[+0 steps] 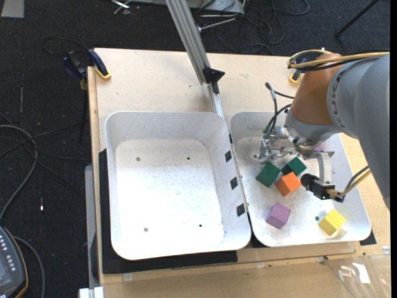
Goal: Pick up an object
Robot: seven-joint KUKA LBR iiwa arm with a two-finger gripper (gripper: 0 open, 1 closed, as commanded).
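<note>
Several blocks lie in the right bin [355, 198]. A green cube [267, 176] sits beside a darker green block [296, 166] and an orange cube [288, 184], all clustered at the bin's middle. A purple cube [278, 215] lies nearer the front and a yellow cube [332, 222] sits at the front right corner. My gripper [273, 152] hangs low over the bin, just behind and above the green cube. The grey arm with its orange band [313, 95] reaches in from the right and hides the bin's back right part.
The left bin [164, 185] stands beside the right one, sharing a raised rim [232, 166]. A slanted aluminium pole [189, 36] ends at the back between the bins. A black plug on a yellow cable [317, 187] hangs beside the orange cube. A blue and yellow clamp [93, 64] grips the bench's back left corner.
</note>
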